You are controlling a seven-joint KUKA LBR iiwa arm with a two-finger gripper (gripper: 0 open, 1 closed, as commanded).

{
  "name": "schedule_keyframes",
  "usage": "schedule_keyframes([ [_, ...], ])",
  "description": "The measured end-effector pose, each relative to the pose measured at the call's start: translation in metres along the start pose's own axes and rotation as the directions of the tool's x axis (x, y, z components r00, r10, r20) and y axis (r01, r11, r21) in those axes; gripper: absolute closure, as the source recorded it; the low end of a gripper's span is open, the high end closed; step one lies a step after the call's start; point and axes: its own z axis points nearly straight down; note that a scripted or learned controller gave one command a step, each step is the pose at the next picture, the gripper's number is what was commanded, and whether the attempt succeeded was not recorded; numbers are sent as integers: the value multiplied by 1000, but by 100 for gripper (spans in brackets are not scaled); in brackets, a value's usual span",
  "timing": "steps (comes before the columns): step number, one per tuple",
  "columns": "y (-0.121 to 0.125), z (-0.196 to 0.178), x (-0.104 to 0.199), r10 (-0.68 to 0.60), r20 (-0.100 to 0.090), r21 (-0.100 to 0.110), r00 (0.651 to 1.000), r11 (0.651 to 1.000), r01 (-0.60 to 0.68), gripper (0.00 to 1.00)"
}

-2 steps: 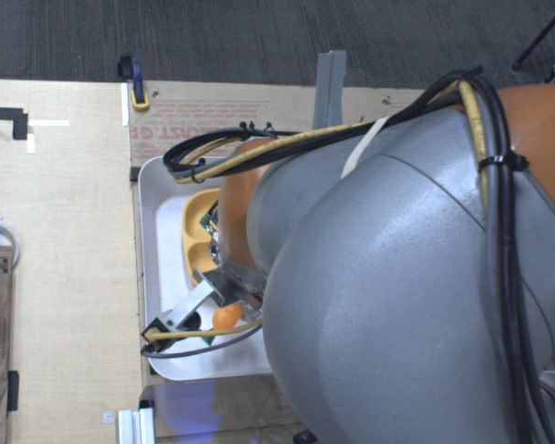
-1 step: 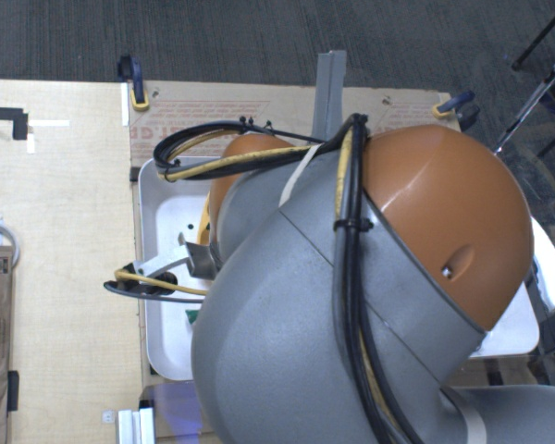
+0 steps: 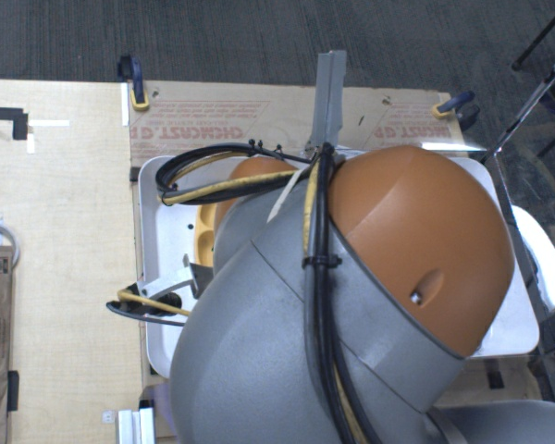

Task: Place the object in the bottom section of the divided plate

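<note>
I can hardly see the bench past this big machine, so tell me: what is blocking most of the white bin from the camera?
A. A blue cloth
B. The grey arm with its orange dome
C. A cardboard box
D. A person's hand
B: the grey arm with its orange band lies right across the white bin, leaving just the bin's left edge and corners uncovered.

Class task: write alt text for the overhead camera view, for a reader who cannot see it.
A large grey robot arm with an orange band and black and yellow cables covers most of a white bin on a wooden bench. A yellow-orange object peeks out beside the arm.
</note>
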Motion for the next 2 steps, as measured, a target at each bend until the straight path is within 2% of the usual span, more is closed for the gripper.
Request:
schedule_keyframes([
  [2,0,-1,0,0,-1,1,1000,1000,0,100],
])
